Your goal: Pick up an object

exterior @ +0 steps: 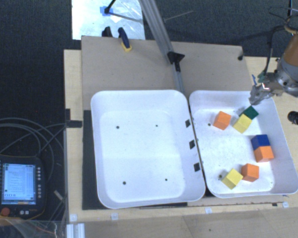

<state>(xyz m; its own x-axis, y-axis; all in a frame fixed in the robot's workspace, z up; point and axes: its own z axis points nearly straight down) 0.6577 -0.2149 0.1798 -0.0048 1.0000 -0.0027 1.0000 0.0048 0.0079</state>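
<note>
the gripper (257, 95) hangs at the far right corner of the right bin (283, 138), with the grey arm and its orange band coming in from the right edge. if it is open or closed, i cannot tell; that part is too small and blurred in the camera view. nothing is seen held by it.

just below its tip lies the green block (250, 112), and this one touches the yellow block (242, 124) on its near-left side. a little more to the left is an orange block (221, 120), near but apart from the yellow one. further toward the front of the bin, a blue block (260, 141) sits against a second orange block (263, 153). near the front rim there is a third orange block (250, 172) with a second yellow block (233, 178) beside it. the left bin (102, 113) stands next to it, and a teach pendant (17, 185) lies on the floor at the far left.

in my judgement the step in hand is the approach: the tool is placed above the green block, and no object is picked up yet. the next move calls for a straight descent with the tool around the green block alone. the yellow neighbour presses on it, so there is little room on that side, and the bin wall is close behind.
</note>
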